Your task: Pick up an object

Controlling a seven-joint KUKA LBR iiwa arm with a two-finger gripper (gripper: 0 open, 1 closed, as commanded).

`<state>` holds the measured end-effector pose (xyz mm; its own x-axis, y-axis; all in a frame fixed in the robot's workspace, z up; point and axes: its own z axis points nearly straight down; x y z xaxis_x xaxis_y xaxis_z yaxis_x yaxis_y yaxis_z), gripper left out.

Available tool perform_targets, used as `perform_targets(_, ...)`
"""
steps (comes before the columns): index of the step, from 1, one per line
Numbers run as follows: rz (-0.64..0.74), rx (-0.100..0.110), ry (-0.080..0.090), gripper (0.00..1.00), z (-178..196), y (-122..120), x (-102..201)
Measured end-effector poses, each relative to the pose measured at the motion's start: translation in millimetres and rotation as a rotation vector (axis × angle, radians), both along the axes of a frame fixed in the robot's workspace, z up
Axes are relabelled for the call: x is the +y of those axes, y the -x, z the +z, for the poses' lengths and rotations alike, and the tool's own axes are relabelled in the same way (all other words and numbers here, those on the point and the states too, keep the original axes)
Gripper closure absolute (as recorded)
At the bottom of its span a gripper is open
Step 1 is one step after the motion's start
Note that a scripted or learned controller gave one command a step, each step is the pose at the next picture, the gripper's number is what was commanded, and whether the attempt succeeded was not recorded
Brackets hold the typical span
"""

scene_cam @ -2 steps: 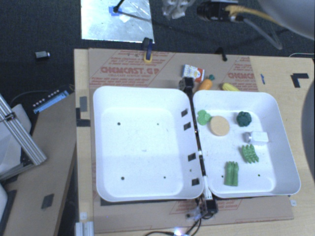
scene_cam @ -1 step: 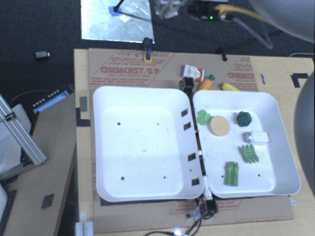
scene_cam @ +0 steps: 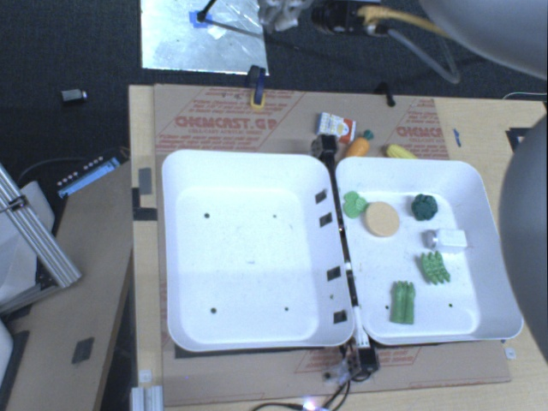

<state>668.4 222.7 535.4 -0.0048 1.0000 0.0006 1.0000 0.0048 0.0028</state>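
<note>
Up at top edge, past the bench, the gripper [scene_cam: 285,7] hangs w/ nothing between its fingers; can't tell if they're spread or pressed together. All candidates sit in the right bin [scene_cam: 488,221], well below and to the right of it: tan disc [scene_cam: 383,219], dark green broccoli-like piece [scene_cam: 424,206], green asparagus-like bundle [scene_cam: 402,302], long axis running top-to-bottom. Left bin [scene_cam: 184,229] lies nearer but offers no target.

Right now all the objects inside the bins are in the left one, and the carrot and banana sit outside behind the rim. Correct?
Not quite. In the camera view the left bin holds nothing; the tan disc, dark green piece and other items lie in the right bin. The carrot and banana do sit outside, behind the rim.
</note>
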Motion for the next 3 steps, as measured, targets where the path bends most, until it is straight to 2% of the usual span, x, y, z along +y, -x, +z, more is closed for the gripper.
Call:
perform_targets(1, 0.0, 0.0, 0.0, 1.0, 0.0, 0.0, 10.9)
perform_targets(3, -0.004, 0.001, 0.001, 1.0, -0.3, 0.0, 3.3)
